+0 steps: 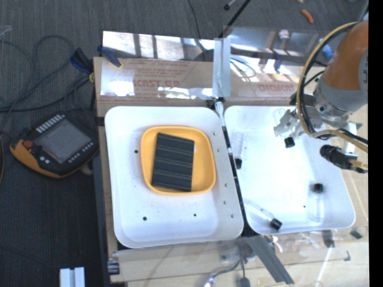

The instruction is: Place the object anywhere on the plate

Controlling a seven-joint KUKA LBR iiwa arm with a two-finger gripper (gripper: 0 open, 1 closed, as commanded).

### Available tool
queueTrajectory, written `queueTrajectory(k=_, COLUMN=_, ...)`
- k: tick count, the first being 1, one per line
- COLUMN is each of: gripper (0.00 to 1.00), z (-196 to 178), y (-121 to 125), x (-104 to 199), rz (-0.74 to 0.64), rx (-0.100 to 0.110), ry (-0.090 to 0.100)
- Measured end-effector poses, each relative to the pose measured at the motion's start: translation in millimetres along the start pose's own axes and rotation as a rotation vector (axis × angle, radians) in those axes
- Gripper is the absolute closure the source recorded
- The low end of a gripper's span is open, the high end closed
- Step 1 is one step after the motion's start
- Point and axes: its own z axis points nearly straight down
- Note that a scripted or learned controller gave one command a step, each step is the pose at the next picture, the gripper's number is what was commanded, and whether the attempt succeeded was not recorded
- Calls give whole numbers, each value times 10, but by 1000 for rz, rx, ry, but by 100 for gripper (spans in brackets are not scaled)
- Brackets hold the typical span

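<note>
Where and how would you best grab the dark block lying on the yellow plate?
Probably across its two long edges, coming straight down from above. The dark block lies flat on the yellow plate, narrower side to side, with bare plate beside both long edges for fingers.

The plate (203, 160) in the left bin (119, 178) is yellow, and the flat block (173, 161) on it is dark grey with faint ridged stripes. Both bins are white. The arm (350, 58) at the right is grey with an orange band. The floor (42, 52) is dark grey carpet.
</note>
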Motion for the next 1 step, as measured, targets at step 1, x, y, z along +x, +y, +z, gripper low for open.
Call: queueTrajectory(k=1, gripper=0, z=-1, y=0, x=0, rz=0, rx=0, ry=0)
